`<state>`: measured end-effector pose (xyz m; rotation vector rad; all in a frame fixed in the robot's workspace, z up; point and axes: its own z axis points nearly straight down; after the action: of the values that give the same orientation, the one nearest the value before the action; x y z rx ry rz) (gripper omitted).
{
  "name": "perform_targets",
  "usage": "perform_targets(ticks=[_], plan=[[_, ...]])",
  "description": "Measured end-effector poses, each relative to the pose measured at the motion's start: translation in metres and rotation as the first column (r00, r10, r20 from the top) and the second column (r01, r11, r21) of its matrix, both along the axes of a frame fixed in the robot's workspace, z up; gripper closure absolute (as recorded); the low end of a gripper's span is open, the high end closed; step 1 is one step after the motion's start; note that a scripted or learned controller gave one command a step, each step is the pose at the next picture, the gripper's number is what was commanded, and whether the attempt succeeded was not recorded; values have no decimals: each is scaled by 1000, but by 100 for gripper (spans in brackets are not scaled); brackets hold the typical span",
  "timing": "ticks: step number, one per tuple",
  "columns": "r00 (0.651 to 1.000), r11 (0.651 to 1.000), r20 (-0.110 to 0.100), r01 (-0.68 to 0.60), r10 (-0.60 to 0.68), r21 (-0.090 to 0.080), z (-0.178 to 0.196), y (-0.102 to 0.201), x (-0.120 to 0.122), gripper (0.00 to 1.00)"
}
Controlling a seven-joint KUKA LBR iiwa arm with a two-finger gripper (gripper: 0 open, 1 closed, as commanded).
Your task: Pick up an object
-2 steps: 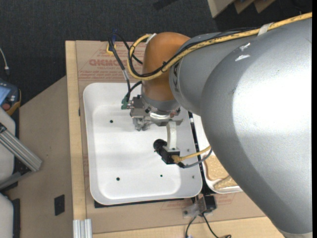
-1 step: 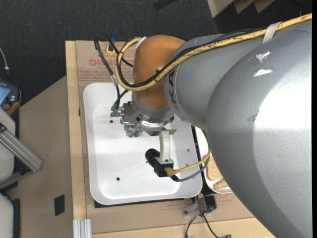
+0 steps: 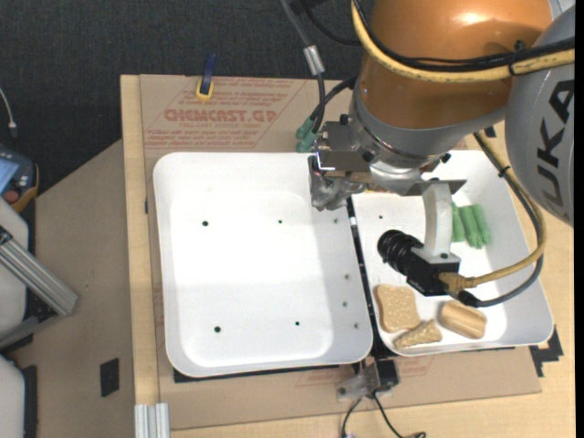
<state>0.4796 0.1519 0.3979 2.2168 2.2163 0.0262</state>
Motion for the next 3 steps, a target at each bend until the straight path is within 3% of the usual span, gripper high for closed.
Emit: perform_targets(ticks=[1,3], plan=[[1000,1000,-28,-2,2,-10,-120,31,-2,100],[1000,1000,-16,-1,1,-6,-93,31,0,100]])
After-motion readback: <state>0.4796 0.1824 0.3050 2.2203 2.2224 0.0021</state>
